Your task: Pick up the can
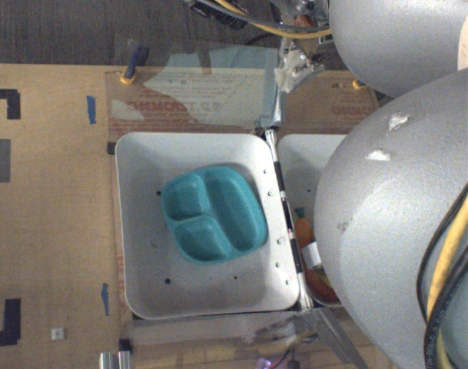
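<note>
At the left edge of the right bin (295, 167) lies an orange object with a white band (309, 250), possibly the can on its side. The arm's grey body (395, 229) hangs over it and hides most of it, along with most of that bin.
The left bin (141, 206) holds a teal divided plate (213, 214) in its middle. Cables and a bracket (295, 60) hang at the top centre, above the bins' shared rim. A cardboard-covered bench (49, 206) with blue tape marks lies to the left.
</note>
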Controlling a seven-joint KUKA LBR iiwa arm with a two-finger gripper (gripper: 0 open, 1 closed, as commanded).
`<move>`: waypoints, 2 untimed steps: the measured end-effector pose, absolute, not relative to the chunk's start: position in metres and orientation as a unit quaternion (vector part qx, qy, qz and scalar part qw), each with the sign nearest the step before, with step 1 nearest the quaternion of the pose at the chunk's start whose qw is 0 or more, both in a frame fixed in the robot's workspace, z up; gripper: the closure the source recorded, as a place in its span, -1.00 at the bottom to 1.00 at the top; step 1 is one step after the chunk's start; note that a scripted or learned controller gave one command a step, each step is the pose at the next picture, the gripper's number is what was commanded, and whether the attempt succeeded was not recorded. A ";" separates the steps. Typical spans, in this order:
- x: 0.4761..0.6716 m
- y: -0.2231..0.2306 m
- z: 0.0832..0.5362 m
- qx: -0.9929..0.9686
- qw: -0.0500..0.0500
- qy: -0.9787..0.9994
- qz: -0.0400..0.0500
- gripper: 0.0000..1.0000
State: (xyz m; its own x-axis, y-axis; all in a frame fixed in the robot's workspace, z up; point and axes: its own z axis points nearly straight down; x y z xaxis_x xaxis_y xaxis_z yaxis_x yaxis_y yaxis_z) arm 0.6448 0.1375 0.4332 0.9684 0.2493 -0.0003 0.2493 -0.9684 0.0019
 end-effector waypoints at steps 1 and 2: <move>0.634 0.095 0.428 0.993 0.001 0.121 -0.002 1.00; 0.639 0.197 0.433 0.983 0.001 0.185 0.000 1.00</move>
